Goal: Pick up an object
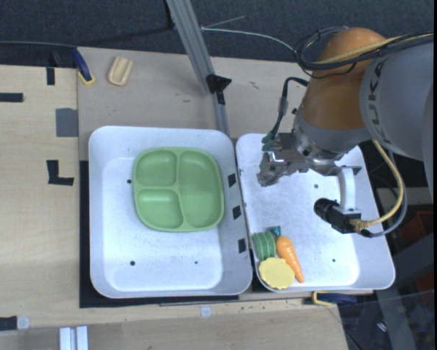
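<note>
Grey-and-orange arm's two-finger gripper (271,172) hovering over upper left of right-hand shallow white bin (364,265), nothing between fingers; open or closed: cannot tell. Approach step by the look of it, no grasp yet. Targets bunched in that bin's lower left corner, near the gripper but apart: small orange plastic carrot (289,257), flat yellow round piece (276,273), ribbed green piece (263,243). Next probably: shift toward that corner, descend on one. Carrot slim, tapered, touching neighbours. Green divided plate (179,189) in left bin, irrelevant.
</note>
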Action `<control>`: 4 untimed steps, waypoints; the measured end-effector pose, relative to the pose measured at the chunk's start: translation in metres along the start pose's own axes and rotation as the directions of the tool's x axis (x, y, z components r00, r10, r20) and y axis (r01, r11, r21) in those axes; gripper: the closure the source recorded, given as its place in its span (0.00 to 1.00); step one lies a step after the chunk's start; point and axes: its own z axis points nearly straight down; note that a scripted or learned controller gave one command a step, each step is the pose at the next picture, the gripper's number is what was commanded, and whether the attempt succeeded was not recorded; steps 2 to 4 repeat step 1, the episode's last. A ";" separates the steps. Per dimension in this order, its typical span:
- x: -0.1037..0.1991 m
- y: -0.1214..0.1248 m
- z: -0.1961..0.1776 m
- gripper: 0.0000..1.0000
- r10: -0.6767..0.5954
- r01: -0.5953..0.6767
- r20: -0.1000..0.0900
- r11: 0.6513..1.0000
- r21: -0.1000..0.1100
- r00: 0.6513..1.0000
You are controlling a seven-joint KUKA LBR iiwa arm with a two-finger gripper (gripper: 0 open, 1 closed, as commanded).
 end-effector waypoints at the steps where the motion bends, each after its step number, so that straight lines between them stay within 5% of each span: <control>1: 0.051 -0.012 0.018 1.00 0.001 -0.001 0.001 1.000 0.002 1.000; 4: 0.051 -0.012 0.018 1.00 0.001 -0.001 0.001 1.000 0.002 1.000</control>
